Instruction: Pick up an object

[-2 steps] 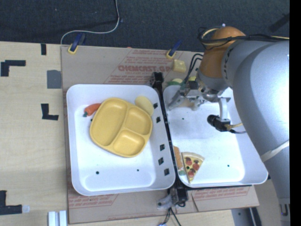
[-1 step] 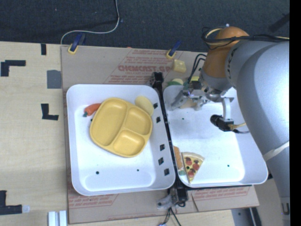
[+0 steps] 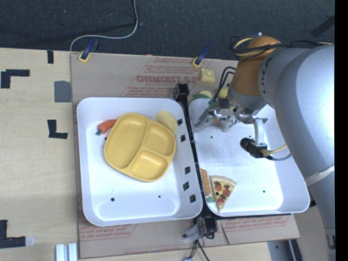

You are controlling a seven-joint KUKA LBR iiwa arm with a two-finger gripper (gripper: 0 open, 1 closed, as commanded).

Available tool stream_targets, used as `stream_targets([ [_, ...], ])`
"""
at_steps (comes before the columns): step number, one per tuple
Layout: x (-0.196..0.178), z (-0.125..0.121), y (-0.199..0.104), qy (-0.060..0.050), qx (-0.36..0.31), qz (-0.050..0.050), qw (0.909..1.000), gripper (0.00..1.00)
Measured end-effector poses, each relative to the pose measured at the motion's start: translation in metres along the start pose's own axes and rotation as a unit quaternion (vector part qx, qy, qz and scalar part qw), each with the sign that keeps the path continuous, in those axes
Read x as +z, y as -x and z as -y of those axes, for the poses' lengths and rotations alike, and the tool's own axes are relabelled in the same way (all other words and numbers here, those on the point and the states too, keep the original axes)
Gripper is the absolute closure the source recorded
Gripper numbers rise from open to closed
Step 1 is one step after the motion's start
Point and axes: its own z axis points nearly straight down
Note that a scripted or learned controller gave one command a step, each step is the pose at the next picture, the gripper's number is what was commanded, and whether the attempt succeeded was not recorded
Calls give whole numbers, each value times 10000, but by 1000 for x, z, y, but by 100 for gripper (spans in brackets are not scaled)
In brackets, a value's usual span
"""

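My gripper (image 3: 216, 119) is low over the far left corner of the right bin (image 3: 272, 200). Its two metal fingers stand apart, open, with bare white bin floor between them. A small green and white object (image 3: 202, 95) lies just beyond the gripper at the bin's far rim. A toy pizza slice (image 3: 221, 190) lies near the front left of the right bin, well clear of the gripper. In the left bin (image 3: 92, 200) a yellow divided plate (image 3: 140, 145) rests with an orange carrot (image 3: 107, 125) at its left and a pale yellow piece (image 3: 167, 119) at its upper right.
A yellow block (image 3: 207, 76) sits on the cardboard behind the bins. The black divider (image 3: 187, 145) runs between the two bins. The bulky grey arm (image 3: 299, 102) covers the right side of the right bin, with a black cable fitting (image 3: 253, 145) hanging over the bin floor.
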Motion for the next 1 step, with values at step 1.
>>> stream_targets([
  [1,1,-16,8,-25,-3,-19,10000,0],
])
